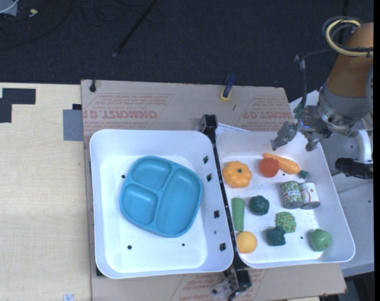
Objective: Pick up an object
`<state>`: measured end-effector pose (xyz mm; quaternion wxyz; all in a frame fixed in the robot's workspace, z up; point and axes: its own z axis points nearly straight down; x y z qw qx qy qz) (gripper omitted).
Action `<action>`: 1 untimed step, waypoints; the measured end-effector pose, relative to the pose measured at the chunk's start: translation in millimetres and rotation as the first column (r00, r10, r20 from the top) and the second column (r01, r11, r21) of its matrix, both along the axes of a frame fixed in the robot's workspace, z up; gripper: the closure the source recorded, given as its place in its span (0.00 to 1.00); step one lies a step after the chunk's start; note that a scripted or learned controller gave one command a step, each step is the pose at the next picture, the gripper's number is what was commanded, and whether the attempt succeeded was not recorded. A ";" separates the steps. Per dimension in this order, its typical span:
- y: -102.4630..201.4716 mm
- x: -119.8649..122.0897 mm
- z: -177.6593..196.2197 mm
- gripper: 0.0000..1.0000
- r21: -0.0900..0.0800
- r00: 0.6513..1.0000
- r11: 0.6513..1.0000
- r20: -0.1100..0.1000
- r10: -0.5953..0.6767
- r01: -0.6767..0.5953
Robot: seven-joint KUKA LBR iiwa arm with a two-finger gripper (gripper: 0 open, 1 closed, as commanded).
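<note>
Two fingers of the hand [297, 136] are hanging spread and gripping nothing above the right bin's [344, 231] far edge. Just beneath, a carrot [284, 163] and tomato [269, 167] are lying near that edge, touching; a small pumpkin [237, 174] is sitting by the bin's left wall. A blue divided plate [160, 195] is lying in the left bin [108, 168].

The arm [350, 68] is cut off by the right edge. The can's [298, 194] label is too small to read.
</note>
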<state>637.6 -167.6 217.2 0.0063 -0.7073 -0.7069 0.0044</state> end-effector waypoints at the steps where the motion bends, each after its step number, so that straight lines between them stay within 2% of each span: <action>1: -0.1 2.6 9.0 0.00 -0.003 1.000 1.000 0.014 0.002 -0.002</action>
